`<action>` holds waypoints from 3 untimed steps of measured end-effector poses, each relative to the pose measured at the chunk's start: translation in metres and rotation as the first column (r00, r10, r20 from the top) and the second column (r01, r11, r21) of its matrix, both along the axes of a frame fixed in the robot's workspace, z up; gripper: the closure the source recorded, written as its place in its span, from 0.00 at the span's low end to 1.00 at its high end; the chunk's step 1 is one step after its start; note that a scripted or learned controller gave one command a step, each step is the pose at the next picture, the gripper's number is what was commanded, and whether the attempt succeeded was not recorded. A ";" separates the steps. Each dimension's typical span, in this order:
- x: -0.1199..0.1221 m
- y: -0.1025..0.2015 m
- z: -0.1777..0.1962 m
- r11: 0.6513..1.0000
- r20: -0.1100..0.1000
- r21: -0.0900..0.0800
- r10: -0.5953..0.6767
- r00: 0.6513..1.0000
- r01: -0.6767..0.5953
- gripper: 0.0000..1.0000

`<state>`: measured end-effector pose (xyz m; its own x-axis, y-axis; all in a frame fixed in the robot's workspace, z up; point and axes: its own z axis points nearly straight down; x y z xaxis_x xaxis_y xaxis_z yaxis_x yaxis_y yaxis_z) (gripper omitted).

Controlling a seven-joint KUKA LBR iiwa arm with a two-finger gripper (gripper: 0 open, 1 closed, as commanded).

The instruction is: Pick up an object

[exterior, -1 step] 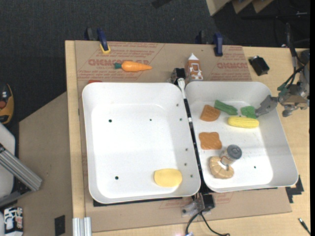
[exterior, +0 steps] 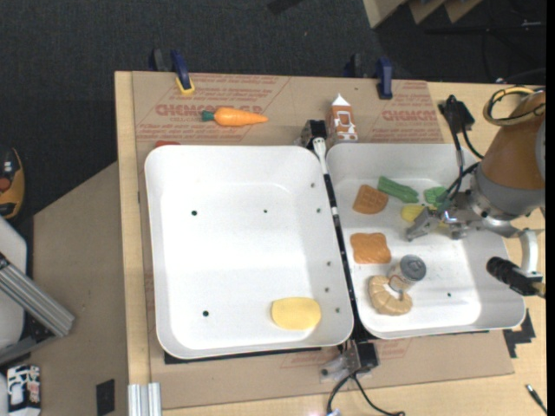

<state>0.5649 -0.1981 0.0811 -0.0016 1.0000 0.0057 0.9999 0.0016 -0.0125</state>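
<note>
inside the right bin [exterior: 468, 319], the gripper [exterior: 422, 224] sits low beside a yellow piece [exterior: 412, 212] and green piece [exterior: 397, 188]; its fingers look spread, perhaps touching the yellow piece, gripping nothing clearly.

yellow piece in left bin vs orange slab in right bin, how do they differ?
The yellow piece is pale yellow and oval; the orange slab is orange-brown and squarish. The yellow piece lies alone in the left bin; the orange slab sits among other items in the right bin. Both lie flat.
</note>
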 end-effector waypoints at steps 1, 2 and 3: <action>0.047 0.034 0.004 1.000 0.017 -0.006 0.004 1.000 -0.004 0.00; 0.097 0.078 0.001 1.000 -0.009 -0.005 -0.002 1.000 0.002 0.00; 0.095 0.076 0.010 1.000 -0.015 -0.003 -0.006 1.000 0.006 1.00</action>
